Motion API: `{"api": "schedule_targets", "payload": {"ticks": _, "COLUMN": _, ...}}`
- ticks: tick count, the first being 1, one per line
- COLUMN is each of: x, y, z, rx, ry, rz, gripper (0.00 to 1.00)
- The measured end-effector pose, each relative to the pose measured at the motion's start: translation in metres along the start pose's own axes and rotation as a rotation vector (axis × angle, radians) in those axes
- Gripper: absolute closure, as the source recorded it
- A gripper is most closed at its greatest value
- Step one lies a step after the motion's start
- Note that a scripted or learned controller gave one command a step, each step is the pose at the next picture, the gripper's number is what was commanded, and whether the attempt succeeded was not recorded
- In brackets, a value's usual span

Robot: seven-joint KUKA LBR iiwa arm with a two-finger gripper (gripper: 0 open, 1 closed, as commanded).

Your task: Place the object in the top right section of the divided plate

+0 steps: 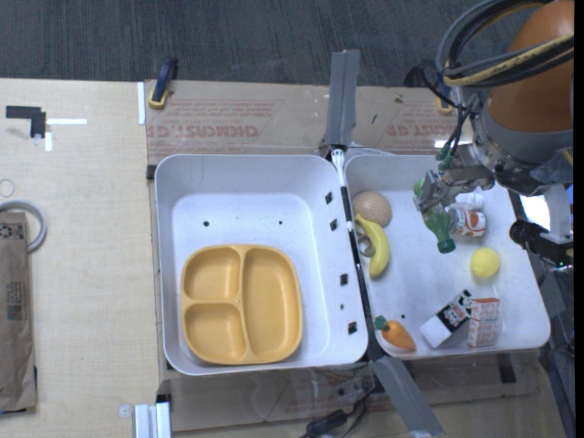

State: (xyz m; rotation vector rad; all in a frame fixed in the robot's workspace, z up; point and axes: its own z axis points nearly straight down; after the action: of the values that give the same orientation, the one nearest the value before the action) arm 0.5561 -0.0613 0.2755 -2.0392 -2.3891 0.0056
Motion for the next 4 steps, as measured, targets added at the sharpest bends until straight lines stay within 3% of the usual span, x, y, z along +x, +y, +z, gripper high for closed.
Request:
{"api": "schedule_targets", "payload": {"ticks": 1, "x": 0.097, "y": -0.020, "z": 0.085, "rx": 0.001, "ry": 0.001, "rz": -0.033, "gripper": 1.00}}
{"api": "schedule_targets", "payload": {"ticks": 2, "x": 0.097, "y": -0.020, "z": 0.085, "rx": 0.001, "ry": 0.001, "rz": -0.032, "gripper": 0.00}}
{"api": "schedule_targets", "payload": {"ticks": 3, "x": 0.039, "y": -0.037, "z": 0.085, "rx": 0.001, "ry": 0.001, "rz": 0.020, "gripper": 0.00}}
{"api": "schedule_targets", "payload": {"ticks": 4, "x": -0.035, "y": -0.086, "z": 0.170, "rx": 0.001, "ry": 0.002, "rz": 0.078, "gripper": 0.00}}
